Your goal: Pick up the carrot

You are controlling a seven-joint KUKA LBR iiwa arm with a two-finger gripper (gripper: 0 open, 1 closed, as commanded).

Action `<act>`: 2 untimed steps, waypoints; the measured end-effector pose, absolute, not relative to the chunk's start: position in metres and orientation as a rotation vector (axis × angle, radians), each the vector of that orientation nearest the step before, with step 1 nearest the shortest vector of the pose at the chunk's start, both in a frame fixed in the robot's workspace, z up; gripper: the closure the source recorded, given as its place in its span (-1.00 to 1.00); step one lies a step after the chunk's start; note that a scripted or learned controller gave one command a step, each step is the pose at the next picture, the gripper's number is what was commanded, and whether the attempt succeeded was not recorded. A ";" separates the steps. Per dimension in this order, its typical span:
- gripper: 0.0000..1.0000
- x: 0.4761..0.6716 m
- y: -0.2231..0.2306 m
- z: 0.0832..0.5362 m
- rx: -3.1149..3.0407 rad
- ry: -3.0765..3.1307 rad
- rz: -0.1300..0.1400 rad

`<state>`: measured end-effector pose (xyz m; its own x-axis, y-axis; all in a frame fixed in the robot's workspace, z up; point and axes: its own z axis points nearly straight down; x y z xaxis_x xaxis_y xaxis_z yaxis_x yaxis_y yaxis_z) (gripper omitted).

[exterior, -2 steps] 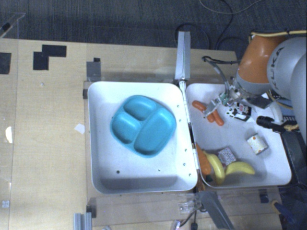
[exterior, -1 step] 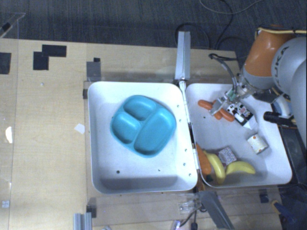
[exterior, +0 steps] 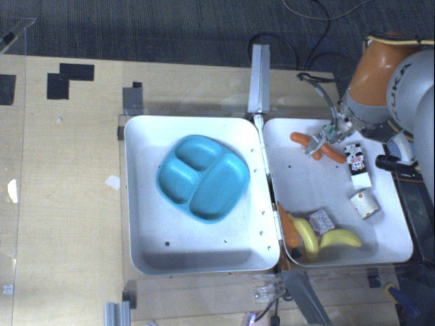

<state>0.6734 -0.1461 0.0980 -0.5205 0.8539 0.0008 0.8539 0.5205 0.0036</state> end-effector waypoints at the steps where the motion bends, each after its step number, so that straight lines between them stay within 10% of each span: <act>1: 1.00 0.662 -0.098 0.121 2.020 2.405 0.002; 2: 1.00 0.671 -0.111 0.202 1.965 2.445 0.005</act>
<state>0.6709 -0.1113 0.2016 -0.2154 0.9765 -0.0019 0.9765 0.2154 0.0056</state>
